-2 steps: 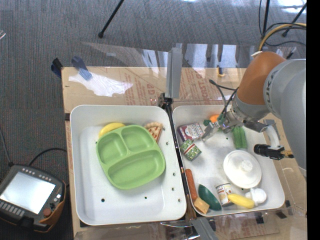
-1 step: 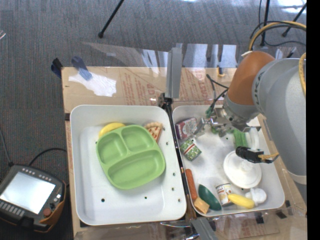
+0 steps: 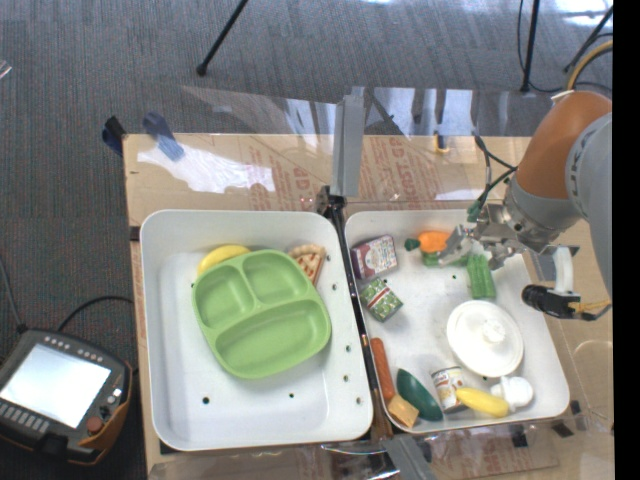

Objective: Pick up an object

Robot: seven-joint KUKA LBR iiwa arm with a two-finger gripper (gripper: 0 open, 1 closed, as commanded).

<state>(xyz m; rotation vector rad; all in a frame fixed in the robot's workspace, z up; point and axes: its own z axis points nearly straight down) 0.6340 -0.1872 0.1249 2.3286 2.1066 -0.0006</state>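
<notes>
Camera view: fingers (image 3: 478,251), openness unclear, just above green cucumber (image 3: 482,279) in right bin (image 3: 552,353)

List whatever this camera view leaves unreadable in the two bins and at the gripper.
- Gripper: finger state lost in wrist clutter, camera view.
- Yellow item: mostly under the green divided plate.
- Waffle-patterned piece: partly behind the plate's rim.
- Small cartons: labels too small to read.
- Tan block: cut by the right bin's front wall.

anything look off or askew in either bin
Mostly ordinary clutter. The green divided plate in the left bin sits askew, rotated against the bin's edges and lying over a yellow item and a waffle-like piece. In the right bin, nothing looks spilled or broken.
</notes>
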